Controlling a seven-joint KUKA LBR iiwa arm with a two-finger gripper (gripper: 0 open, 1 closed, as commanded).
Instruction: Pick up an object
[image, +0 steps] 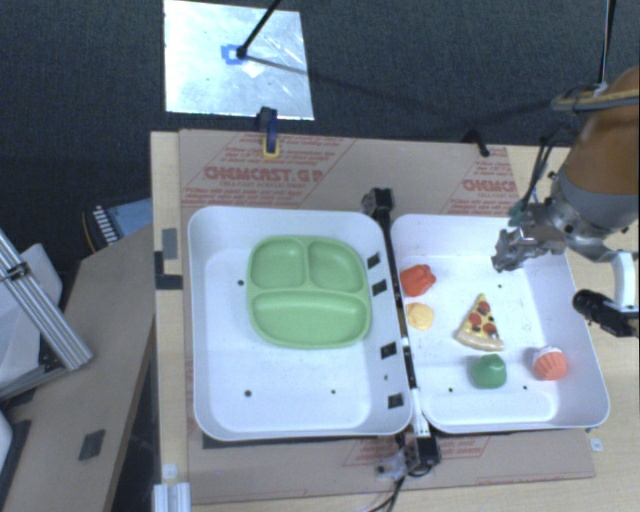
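Fingers (507, 252) over right bin (575, 400), grip state blurred (arm cut off at right).

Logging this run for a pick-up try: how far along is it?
Nothing looks picked yet. The pizza slice, green piece, orange-red piece, yellow piece and cupcake all lie in the right bin. The gripper hangs over that bin's far side. The whole grasp and lift remain.

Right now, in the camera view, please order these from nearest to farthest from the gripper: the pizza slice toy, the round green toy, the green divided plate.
1. Pizza slice toy, right bin, just below-left of the gripper.
2. Round green toy, right bin, nearer the front edge.
3. Green divided plate, left bin.
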